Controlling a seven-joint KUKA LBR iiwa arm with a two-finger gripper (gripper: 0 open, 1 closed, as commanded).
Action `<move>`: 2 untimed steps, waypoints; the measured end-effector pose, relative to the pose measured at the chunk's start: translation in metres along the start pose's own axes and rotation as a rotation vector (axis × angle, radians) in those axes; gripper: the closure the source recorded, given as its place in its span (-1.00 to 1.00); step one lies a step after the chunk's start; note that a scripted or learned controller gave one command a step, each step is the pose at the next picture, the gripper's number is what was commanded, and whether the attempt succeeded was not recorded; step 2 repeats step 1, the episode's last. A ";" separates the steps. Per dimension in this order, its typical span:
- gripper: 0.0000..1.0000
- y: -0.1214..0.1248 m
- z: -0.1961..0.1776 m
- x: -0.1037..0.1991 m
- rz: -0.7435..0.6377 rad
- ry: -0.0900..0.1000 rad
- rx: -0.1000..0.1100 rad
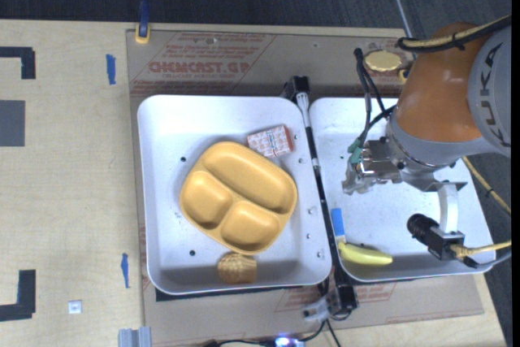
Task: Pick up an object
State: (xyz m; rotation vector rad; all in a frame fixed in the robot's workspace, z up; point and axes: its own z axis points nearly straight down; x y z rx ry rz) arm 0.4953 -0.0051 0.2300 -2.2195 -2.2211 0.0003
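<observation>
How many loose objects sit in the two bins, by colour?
Yellow: 2, the divided tray in the left bin and the banana in the right bin
Tan: 1, the round item by the left bin's near wall
Red and white: 1, the small packet
Total: 4

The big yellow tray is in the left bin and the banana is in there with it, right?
Not quite. The camera view shows the yellow tray in the left bin, but the banana lies in the right bin, near its front left corner, below the gripper.
</observation>
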 end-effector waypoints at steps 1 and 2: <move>1.00 -0.015 0.014 -0.001 0.001 0.000 -0.001; 1.00 -0.015 0.014 -0.001 0.001 0.000 -0.001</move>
